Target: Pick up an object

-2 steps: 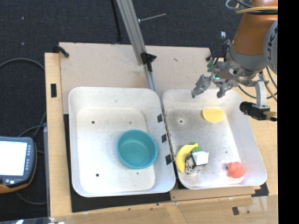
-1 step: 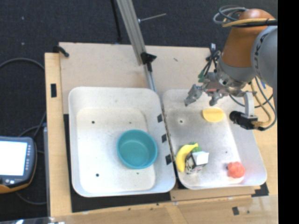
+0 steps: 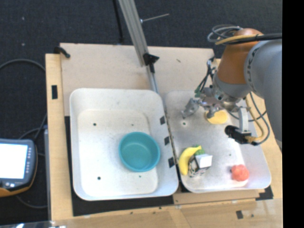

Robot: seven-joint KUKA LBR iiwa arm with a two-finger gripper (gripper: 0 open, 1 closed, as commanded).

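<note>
Hovering over the far end of the right bin (image 3: 266, 175), the gripper (image 3: 209, 106) hangs beneath the grey arm (image 3: 266, 65) with its orange band. Wrist hardware crowds the spot; jaw state cannot be told from this slanted look. A yellow object (image 3: 218, 117) lies directly under the wrist, partly covered by it. Whether anything is between the fingers is not visible, so no claim of a hold.

Judgement: the arm sits here because the yellow object is the nearest candidate for the pick. It lies apart from the other pieces, which should make a cleaner approach than the clustered items.

Count, right bin: one yellow object under the wrist; one banana (image 3: 186, 157) at the near left, by the bin wall; one small white-and-dark box (image 3: 201, 164) touching the banana's right side; one red object (image 3: 240, 172) near the near right corner, well apart from the rest. Four pieces in all.

Count, left bin (image 3: 90, 103): one teal bowl (image 3: 138, 151), upright, toward its near right part.

Two bins, side by side on the bench. A metal pole (image 3: 137, 32) slants up from between the bins at the far side. One screen device (image 3: 14, 164) rests off the bench at the left edge.
</note>
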